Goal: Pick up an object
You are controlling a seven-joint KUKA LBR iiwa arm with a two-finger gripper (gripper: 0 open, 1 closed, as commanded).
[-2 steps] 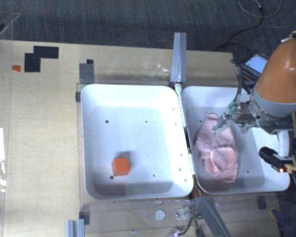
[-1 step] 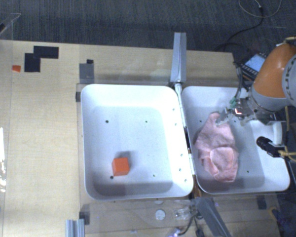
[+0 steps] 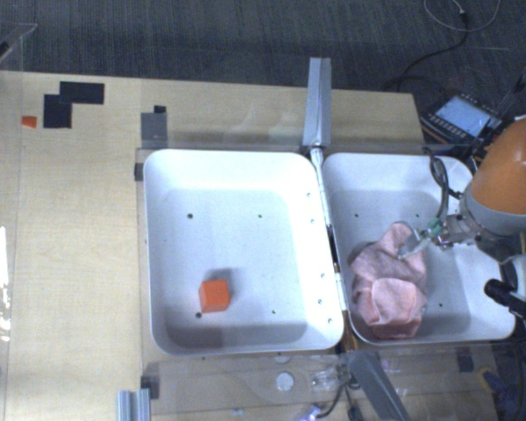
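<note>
A crumpled pink cloth (image 3: pixel 387 292) is lying soft and lumpy in the right bin (image 3: pixel 368 178). The gripper (image 3: pixel 418 243) is touching its upper edge; its finger spread cannot be told. A small orange cube (image 3: pixel 215 296) is sitting in the smooth left bin (image 3: pixel 228 182).

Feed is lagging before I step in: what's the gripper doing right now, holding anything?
Gripper: at the upper edge of the pink cloth in the right bin; open, shut or holding cannot be told.
</note>
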